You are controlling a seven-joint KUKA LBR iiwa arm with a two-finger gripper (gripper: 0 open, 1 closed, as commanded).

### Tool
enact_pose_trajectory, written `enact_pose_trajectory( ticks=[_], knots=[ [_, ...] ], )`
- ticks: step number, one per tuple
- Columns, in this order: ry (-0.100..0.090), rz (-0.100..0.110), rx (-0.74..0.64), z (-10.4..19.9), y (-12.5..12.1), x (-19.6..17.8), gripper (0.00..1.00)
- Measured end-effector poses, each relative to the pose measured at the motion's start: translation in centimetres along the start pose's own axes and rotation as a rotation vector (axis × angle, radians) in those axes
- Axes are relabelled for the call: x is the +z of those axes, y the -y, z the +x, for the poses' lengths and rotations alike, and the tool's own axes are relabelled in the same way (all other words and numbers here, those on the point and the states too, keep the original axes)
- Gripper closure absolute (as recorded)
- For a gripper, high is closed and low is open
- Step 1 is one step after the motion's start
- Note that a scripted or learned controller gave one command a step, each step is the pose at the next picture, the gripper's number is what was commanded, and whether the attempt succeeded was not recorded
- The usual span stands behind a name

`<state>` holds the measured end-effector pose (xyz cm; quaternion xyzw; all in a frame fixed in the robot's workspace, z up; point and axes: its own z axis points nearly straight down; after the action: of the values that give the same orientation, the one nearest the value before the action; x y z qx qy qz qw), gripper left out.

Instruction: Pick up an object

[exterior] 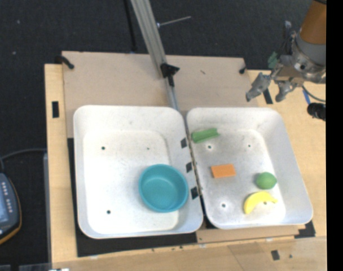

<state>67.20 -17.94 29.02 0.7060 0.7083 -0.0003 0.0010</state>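
Observation:
In the right bin [284, 134] lie a green oblong piece [205, 134] near its far left corner, an orange block [223, 171] in the middle, a green ball [265, 180] and a yellow banana-shaped piece [259, 201] at the near right. A teal bowl [163, 187] sits in the left bin [98, 129] at its near right. My gripper [269, 91] hangs above the bench beyond the right bin's far right corner, fingers spread open and holding nothing.
A slanted metal pole [150, 35] rises from the bench behind the seam between the bins. A handheld control pendant [2, 208] lies off the bench at the left edge. Brown board borders the bins.

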Motion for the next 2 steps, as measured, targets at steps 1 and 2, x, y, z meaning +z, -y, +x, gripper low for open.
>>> enact_pose_trajectory(
  ticks=[1, 2],
  knots=[
    [0.002, 0.001, 0.000, -0.1, 0.0, 0.0, 0.00],
    [0.001, 0.005, 0.004, -1.2, 0.0, 5.7, 0.00]
  ],
)
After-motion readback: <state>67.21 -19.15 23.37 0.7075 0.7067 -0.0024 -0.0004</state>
